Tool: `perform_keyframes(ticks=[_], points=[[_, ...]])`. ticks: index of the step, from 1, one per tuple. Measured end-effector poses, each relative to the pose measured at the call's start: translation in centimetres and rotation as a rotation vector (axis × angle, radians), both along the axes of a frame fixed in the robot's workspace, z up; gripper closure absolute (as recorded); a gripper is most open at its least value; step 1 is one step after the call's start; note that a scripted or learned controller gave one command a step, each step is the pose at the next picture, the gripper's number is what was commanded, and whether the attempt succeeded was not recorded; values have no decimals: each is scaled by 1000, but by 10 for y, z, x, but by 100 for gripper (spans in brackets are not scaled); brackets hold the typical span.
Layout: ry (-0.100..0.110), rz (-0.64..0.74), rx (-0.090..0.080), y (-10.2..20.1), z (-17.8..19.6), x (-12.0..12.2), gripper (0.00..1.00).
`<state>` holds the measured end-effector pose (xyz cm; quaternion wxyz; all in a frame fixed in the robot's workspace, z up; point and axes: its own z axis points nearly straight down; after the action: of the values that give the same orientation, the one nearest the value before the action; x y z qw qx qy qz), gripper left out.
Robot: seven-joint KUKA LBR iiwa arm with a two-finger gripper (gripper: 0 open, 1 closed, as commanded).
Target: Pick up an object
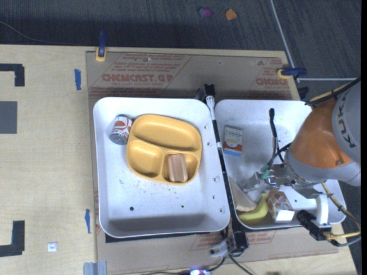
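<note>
Bench (46, 153) bearing two white bins (109, 171)

Left bin (109, 211): divided tray (155, 136) with block (176, 167) in its near-right compartment; can (120, 129) touching tray's left. Right bin (252, 106): carton (232, 140) far-left, banana (255, 211) near (by the arm).

I see a yellow tray (163, 132) in a white bin (109, 171), a yellow banana (256, 211) at five o'clock, the arm's orange band (321, 142).

1. Setting: robotics lab or test cell; grey carpet floor (172, 16).
2. Evidence: plywood bench (40, 153) with clamps (102, 44); two white bins (109, 171); industrial arm (327, 142); loose cabling (278, 22).
</note>
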<state>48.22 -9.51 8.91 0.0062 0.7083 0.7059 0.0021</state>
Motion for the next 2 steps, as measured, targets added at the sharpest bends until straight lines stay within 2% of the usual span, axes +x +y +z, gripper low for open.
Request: perform_keyframes(ticks=[2], points=[[0, 2, 2, -1, 0, 0, 0]])
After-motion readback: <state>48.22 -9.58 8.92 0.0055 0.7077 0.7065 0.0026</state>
